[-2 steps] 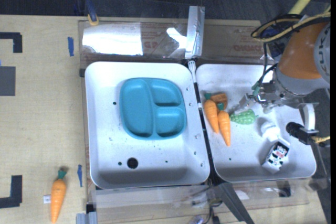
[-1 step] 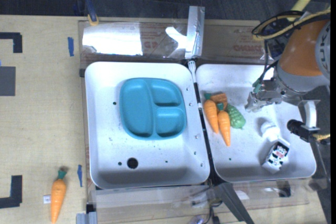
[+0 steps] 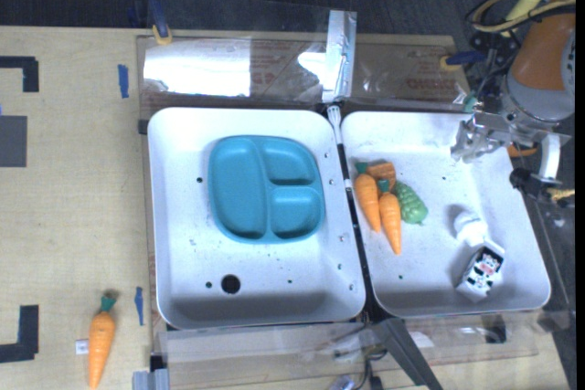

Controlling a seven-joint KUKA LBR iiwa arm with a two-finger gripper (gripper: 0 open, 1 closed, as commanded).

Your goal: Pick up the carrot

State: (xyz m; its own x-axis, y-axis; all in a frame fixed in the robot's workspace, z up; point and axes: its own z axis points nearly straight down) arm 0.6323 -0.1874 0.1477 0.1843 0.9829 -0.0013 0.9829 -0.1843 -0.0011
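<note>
Two carrots lie side by side in the right bin (image 3: 512,288) near its left wall: one carrot (image 3: 367,200) closer to the wall, the other carrot (image 3: 391,220) just to its right. A third carrot (image 3: 100,339) lies on the bench outside the bins, at the lower left. My gripper (image 3: 475,142) hangs over the right bin's far right part, well to the right of the two carrots, with nothing seen between its fingers.
A green leafy toy (image 3: 410,205) touches the carrots on their right. A small orange piece (image 3: 380,170) lies just behind them. A white bottle with a cow print (image 3: 479,260) lies at the right bin's front right. The left bin (image 3: 174,288) holds a blue divided plate (image 3: 267,187).
</note>
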